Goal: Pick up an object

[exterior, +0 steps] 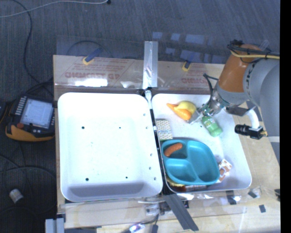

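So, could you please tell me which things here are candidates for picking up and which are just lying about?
For the job:
gripper
green bottle
yellow toy
blue tray
orange sausage
patterned packet

Just lying about:
left bin
handheld controller

You are looking at a robotics lab or test cell, not a home or shop. The evidence: a wooden bench (68, 68) stands on grey carpet (91, 22), with loose cables (18, 13) running across the floor. Two white bins (109, 141) sit side by side on the bench, backed by clear plastic sheets (95, 73) held with clips. A handheld control pendant (32, 118) with a lit screen lies on the floor at the left. An industrial arm (245, 77), grey with an orange band, reaches in from the right. Metal brackets (182, 214) at the bench's near edge are probably mounting hardware; the view there is blurred.
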